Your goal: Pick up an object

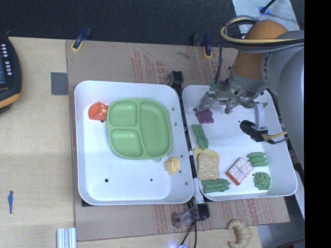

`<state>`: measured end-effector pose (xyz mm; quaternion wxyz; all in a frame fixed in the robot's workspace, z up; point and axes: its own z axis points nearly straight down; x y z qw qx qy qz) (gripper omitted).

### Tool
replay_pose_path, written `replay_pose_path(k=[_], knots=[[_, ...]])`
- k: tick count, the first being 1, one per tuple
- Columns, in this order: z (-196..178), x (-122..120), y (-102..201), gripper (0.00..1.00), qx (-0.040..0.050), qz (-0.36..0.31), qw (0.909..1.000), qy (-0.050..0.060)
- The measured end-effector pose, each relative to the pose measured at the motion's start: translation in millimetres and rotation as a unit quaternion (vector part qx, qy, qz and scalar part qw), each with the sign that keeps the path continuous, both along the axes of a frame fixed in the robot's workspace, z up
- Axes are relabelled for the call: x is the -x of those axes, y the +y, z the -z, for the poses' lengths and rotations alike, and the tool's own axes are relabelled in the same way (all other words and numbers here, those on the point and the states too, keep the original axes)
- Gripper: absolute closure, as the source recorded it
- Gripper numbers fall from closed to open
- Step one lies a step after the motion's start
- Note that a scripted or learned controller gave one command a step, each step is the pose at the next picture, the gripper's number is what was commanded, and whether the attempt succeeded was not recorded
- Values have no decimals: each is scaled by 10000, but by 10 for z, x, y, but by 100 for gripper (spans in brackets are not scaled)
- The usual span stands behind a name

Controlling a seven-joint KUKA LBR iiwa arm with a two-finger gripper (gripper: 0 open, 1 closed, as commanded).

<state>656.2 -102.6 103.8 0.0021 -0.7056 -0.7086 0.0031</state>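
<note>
The jaws (222,101) sit low in the far part of the right bin (279,190), just beside the purple grapes (205,116); whether they are apart or together cannot be told. The grapes lie on the bin floor at its far left. Nearer than the grapes lie a green pod (199,136), a toast slice (208,166) and a red-white packet (240,170). The left bin (93,185) holds a green tray (139,128).

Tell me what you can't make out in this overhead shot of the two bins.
- Gripper, camera view: blurred, wrist above hides it; open or shut unclear.
- Purple toy, camera view: too small to identify.
- Red item, camera view: partly under the green plate.
- Tan object, camera view: cut off by the bottom edge.
</note>
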Motion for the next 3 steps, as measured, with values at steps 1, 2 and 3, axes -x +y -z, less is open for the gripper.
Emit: replay_pose_path(k=[1, 2, 3], knots=[[121, 1, 10, 0, -2, -3, 10000, -10], [0, -7, 4, 100, 1, -7, 10000, -12], [5, -5, 4, 0, 2, -8, 10000, -8]])
